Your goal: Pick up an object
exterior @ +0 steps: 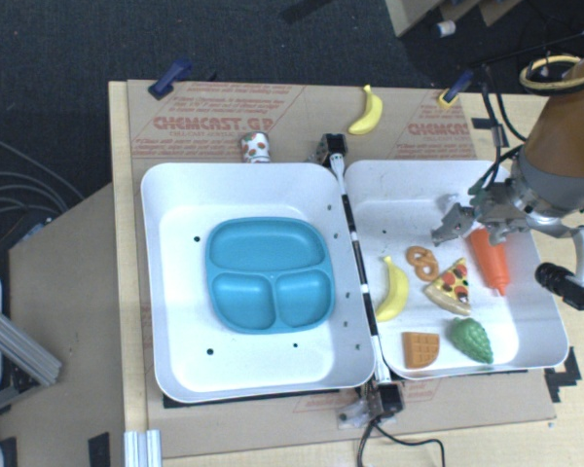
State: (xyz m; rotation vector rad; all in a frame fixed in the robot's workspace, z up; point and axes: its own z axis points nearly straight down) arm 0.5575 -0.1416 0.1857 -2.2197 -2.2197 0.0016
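My gripper [478,223] hangs over the upper right part of the right bin [399,185], its fingers spread open with nothing held between them. An orange carrot [492,262] lies just below it, its upper end close to the fingertips. Further left and lower in this bin lie a pretzel [422,261], a pizza slice [452,286], a yellow banana [393,291], a waffle square [420,348] and a green leafy vegetable [471,340]. The grey arm with its orange band [567,134] reaches in from the right.
The left bin [175,222] holds a blue divided plate [269,271]. On the bench behind the bins lie a second banana [367,114] and a small spotted object [256,146]. Blue clips [169,79] [455,90] sit at the board's far edge.
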